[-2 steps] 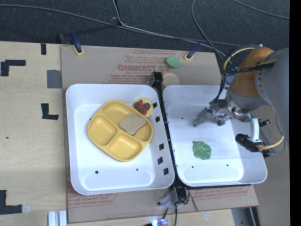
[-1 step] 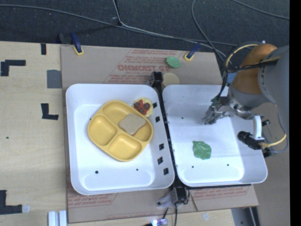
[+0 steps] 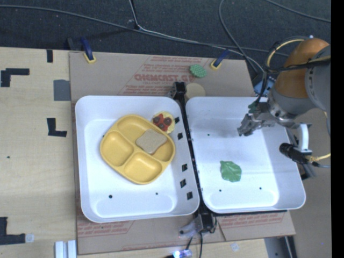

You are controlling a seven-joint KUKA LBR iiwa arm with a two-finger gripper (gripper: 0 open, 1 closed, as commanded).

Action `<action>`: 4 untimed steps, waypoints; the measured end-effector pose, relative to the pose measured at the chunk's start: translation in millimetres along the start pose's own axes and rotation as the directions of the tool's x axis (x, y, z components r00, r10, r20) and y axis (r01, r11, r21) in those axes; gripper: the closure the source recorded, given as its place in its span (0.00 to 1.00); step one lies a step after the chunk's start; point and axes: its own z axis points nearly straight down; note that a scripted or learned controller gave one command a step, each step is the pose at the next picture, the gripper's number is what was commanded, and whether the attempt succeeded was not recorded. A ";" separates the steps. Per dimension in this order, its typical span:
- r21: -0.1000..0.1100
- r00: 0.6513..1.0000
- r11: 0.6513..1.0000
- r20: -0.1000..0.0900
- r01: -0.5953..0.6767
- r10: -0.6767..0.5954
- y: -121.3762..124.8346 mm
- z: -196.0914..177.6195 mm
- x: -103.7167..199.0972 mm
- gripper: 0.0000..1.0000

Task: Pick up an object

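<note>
Slanted overhead view of both bins (image 3: 86, 160)

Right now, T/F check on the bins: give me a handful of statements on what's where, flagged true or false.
1. The yellow divided tray lies in the left bin. True.
2. A tan slice of bread rests on the yellow divided tray. True.
3. The green leafy piece lies in the left bin. False: it lies in the right bin, toward its near side.
4. The gripper is touching the green leafy piece. False: it hangs over the far part of the right bin, well apart from it.
5. A small red and dark item sits at the far right corner of the yellow divided tray. True.
6. The green round piece is inside the right bin. False: it lies on the cardboard beyond the bins.
</note>
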 end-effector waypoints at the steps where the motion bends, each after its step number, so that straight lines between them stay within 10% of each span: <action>1: -0.004 1.000 1.000 0.001 0.001 -0.001 6.8 -62.6 0.7 1.00; 3: 0.001 1.000 1.000 0.000 0.001 -0.001 6.9 -129.8 -8.4 1.00; 4: 0.005 1.000 1.000 -0.002 0.004 -0.004 -9.0 -116.4 47.8 1.00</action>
